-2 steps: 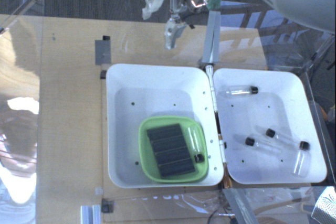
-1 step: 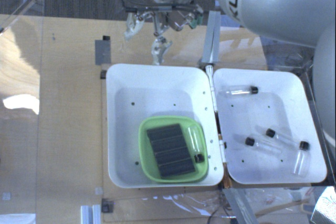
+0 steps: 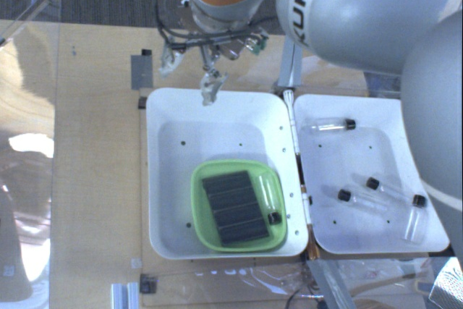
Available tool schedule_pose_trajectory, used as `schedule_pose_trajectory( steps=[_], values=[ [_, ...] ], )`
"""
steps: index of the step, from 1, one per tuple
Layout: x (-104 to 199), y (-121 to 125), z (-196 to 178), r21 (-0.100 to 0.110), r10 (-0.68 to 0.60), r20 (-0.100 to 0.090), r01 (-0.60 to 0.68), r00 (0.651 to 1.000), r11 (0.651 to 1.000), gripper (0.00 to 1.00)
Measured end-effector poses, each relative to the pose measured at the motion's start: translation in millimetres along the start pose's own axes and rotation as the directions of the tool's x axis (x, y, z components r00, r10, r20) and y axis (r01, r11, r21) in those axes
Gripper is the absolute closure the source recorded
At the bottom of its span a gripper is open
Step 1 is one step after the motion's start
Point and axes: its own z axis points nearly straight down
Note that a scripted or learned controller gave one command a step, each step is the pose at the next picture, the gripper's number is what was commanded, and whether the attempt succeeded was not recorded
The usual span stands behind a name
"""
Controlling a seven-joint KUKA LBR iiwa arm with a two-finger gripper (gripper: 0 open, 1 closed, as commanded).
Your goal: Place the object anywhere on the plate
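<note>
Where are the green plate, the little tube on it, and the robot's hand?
green plate (image 3: 204, 176): camera view, left rim.
little tube (image 3: 270, 199): camera view, clear body.
hand (image 3: 210, 88): camera view, fingertip end.

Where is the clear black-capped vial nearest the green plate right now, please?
The clear vial lies on the green plate in the left white bin, along the plate's right rim beside the dark ridged insert.

Clear vial with black cap (image 3: 270, 200) lying on green plate (image 3: 205, 183), along its right rim
</note>
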Motion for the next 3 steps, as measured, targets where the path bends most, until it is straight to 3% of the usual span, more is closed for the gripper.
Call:
schedule_pose_trajectory(
  steps=[1,2,3],
  values=[
    [9.6,-7.0,46.0,-0.001,-0.361,0.001,0.361,0.932,0.932,0.00],
    [4.1,-2.5,47.3,0.001,-0.631,0.002,0.631,0.776,0.776,0.00],
    [-0.9,1.9,60.5,-0.001,-0.760,0.001,0.760,0.650,0.650,0.00]
  ],
)
